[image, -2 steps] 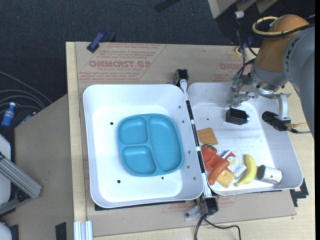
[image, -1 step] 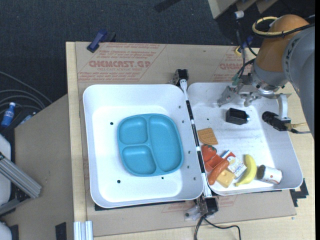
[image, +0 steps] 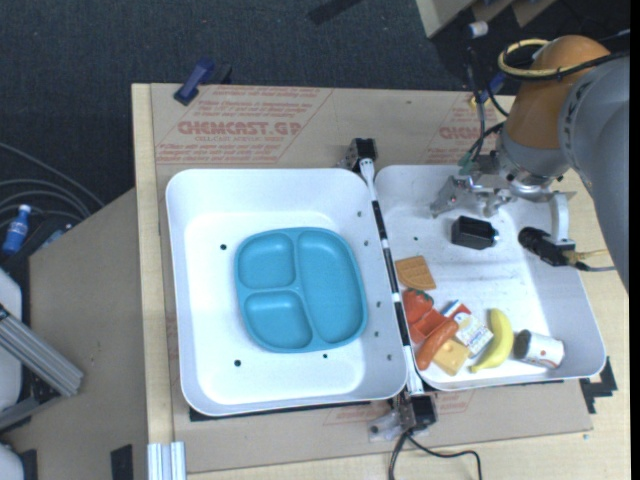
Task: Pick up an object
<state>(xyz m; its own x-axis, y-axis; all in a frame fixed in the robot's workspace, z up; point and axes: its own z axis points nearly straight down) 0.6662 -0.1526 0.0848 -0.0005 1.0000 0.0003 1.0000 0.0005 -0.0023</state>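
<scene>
My gripper (image: 472, 198) hangs over the back of the right bin (image: 560, 298), its fingers spread apart with nothing between them. Just in front of it a small black block (image: 473, 233) lies on the bin floor, apart from the fingertips. Nearer the front lie a tan square cracker (image: 415, 271), red pepper pieces (image: 424, 320), an orange cheese wedge (image: 450, 357), a yellow banana (image: 498, 339) and a white tube with a dark end (image: 541, 349).
The left bin (image: 200, 268) holds a blue divided plate (image: 299, 287). A black divider with clamps (image: 380, 228) runs between the two bins. A blue clip (image: 193, 82) lies on the bench at the back left.
</scene>
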